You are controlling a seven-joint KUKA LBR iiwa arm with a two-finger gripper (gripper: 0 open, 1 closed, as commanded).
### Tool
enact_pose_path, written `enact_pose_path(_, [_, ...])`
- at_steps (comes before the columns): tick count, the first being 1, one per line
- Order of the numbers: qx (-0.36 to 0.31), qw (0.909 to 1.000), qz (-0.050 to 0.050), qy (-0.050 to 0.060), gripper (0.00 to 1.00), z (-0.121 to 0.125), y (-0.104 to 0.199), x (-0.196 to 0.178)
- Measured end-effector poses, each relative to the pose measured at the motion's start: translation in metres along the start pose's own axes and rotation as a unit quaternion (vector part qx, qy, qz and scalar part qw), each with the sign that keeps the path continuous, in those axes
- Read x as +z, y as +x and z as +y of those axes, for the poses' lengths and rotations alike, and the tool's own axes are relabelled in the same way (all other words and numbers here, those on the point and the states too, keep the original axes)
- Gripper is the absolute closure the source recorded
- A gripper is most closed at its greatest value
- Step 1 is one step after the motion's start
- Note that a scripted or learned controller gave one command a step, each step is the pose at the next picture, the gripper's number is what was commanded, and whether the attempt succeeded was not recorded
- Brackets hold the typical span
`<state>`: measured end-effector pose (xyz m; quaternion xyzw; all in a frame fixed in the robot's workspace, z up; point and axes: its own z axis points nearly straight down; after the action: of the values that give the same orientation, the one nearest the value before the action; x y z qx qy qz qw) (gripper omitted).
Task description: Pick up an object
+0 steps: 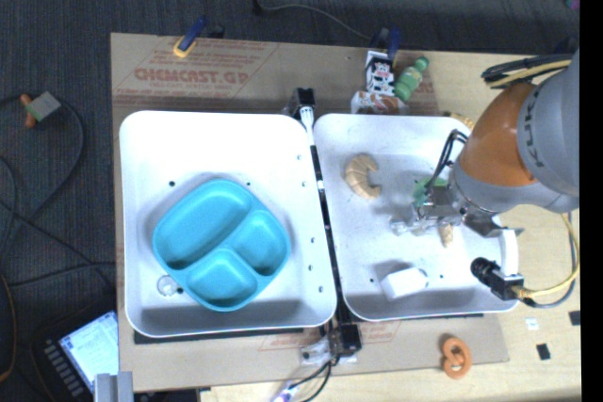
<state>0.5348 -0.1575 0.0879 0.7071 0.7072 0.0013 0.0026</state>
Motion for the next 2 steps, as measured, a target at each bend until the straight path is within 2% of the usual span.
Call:
enact_pose_path(1, [-0.001,1.0,0.0,0.0,1.0,0.036,-0.041,0.001])
enact_pose_path(2, [-0.001,1.0,0.0,0.002,1.0,0.086,-0.022,-0.062])
